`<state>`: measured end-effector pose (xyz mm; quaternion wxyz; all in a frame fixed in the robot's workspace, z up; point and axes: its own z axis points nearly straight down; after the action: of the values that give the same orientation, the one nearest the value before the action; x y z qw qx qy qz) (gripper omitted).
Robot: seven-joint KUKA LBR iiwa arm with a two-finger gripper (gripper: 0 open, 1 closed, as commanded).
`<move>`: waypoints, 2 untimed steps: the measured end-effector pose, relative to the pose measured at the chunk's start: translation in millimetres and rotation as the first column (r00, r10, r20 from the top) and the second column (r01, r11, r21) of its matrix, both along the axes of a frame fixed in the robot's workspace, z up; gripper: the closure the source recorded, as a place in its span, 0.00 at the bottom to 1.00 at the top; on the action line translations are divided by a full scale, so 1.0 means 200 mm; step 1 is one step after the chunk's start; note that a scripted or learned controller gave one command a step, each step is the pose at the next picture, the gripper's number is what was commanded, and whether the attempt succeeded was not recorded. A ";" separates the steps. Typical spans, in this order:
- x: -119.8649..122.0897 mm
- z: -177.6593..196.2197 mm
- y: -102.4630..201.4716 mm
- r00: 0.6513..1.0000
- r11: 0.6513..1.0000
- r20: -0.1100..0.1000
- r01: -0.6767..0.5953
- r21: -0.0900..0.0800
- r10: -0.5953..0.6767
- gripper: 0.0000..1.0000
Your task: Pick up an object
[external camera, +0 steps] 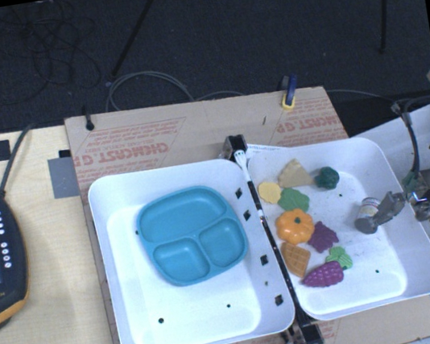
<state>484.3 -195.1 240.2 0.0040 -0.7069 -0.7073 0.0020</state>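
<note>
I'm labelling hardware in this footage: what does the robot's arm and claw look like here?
The claw is a small metallic grey piece with a rounded, silvery tip, reaching in over the right bin. Behind it sits a darker grey and black wrist block with shiny metal fittings. A thin dark cable loops above it, beside pale grey arm housing. No markings are legible.

Right bin: crowded on the left, open on the right

In the right bin (415,272) the toy food bunches against the divider side: yellow wedge (293,174), dark green ball (327,178), orange pumpkin (295,226), purple grapes (323,275) and small bits packed between them, barely any gaps. The tool (367,217) sits just right of that pile, over bare white floor. The left bin (135,327) has a blue divided plate (193,234) covering its middle, with open floor along the front.
</note>
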 end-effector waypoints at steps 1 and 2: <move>-0.05 -0.78 0.38 1.000 1.000 -0.005 -0.004 0.003 0.004 0.00; 0.36 -0.77 0.28 1.000 1.000 0.005 -0.002 -0.002 0.002 0.00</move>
<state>556.7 -139.8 85.3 0.0017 -0.7063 -0.7079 0.0011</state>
